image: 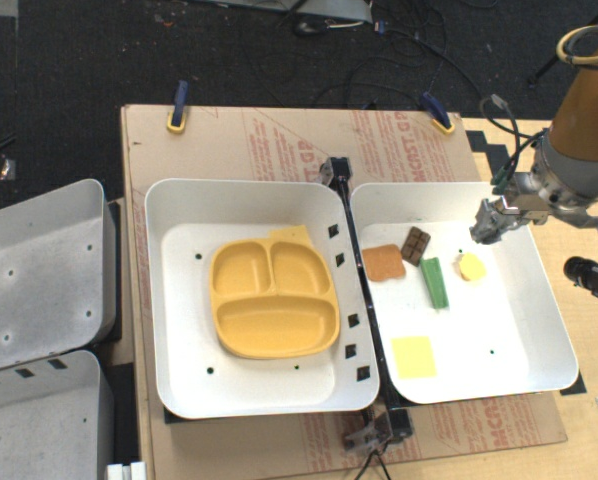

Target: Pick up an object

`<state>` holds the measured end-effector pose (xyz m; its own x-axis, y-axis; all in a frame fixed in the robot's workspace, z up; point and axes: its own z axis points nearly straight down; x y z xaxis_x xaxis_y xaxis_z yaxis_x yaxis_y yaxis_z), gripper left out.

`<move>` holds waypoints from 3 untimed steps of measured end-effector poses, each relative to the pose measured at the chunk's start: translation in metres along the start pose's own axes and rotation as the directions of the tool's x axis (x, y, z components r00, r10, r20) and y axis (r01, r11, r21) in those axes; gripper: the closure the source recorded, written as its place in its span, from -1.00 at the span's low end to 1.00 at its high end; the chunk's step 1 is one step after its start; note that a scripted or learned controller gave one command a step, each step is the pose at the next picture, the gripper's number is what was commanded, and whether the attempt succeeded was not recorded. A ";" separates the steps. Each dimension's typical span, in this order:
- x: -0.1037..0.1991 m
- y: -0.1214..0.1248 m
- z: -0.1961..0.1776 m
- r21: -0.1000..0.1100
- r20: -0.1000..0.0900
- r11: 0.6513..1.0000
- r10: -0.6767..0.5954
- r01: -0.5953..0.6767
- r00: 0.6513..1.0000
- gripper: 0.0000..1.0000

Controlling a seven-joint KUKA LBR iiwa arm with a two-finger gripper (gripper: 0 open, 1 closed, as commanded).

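gripper (485,224) above right bin (539,298), near yellow round piece (470,267)

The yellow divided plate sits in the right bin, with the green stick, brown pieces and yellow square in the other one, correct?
Not quite. The camera view shows the yellow divided plate in the left bin, not the right one. The rest holds: the green stick, the brown pieces and the yellow square lie in the other bin, on the right.

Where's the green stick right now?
The green stick lies in the right bin, between the orange-brown piece and the small yellow piece.
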<state>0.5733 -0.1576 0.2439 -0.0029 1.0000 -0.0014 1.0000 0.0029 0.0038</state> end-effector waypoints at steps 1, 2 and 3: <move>0.054 0.019 -0.007 0.001 -0.002 1.000 -0.005 0.005 1.000 1.00; 0.105 0.026 0.007 0.005 -0.003 1.000 -0.005 0.005 1.000 1.00; 0.163 0.045 0.000 0.001 -0.003 1.000 -0.006 0.006 1.000 1.00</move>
<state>0.6182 0.0055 0.2437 -0.0088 1.0000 0.0019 1.0000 0.0088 0.0032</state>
